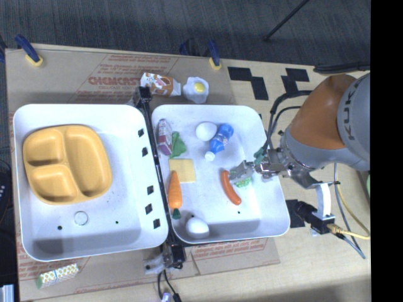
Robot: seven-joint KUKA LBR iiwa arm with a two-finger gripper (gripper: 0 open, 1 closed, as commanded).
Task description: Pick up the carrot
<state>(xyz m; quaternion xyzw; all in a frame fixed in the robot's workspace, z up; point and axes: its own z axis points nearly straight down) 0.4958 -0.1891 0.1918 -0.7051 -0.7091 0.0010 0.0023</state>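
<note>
The carrot (174, 192), orange with a green stub at its lower end, lies along the left wall of the right bin (267, 216), pointing up and down the view. My gripper (242, 172) hangs over the right part of that bin, well to the right of the carrot. It is just above the top end of an orange-red sausage (230, 187). Nothing of the carrot is near the gripper.
The right bin also holds a yellow cheese slice (182, 170), a white egg (206, 131), a blue bottle (220, 139), a dark red item (164, 136) with a green piece (179, 145), and a white ball (197, 226). A yellow divided tray (66, 162) sits in the left bin (38, 241).
</note>
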